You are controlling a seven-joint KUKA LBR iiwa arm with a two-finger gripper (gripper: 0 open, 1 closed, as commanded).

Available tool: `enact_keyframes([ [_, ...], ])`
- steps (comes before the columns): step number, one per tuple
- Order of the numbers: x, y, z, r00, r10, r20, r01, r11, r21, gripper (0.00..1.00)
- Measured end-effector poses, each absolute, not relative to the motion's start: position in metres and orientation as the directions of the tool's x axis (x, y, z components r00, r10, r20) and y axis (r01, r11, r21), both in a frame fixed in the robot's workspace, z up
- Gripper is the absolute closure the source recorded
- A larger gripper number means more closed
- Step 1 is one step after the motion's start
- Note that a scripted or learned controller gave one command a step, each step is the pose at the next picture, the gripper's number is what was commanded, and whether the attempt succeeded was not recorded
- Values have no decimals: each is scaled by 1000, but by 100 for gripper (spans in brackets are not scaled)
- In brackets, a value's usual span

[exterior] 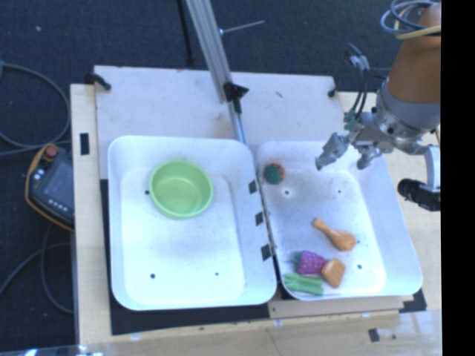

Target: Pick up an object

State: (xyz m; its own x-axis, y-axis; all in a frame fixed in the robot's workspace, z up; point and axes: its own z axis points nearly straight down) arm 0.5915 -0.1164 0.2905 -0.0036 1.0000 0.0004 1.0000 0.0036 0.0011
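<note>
Gripper hangs over back edge of rt bin, fingers spread, nothing btwn them, touching nothing. Items well apart from it: small ball near rt bin's back-left corner; orange piece mid-bin; purple piece, orange chunk, green piece bunched at front wall. Bare floor under gripper. Green bowl in left bin.

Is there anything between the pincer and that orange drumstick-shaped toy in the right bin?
Nothing visible. The pincer hangs open over the far side of the right bin, and the bin floor between it and the drumstick toy is bare. The small green-and-red ball lies off to the side, near the divider.
</note>
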Motion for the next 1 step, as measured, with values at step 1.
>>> enact_keyframes([
  [1, 592, -116, 291, -3, 1000, 1, 1000, 3, 2, 0],
])
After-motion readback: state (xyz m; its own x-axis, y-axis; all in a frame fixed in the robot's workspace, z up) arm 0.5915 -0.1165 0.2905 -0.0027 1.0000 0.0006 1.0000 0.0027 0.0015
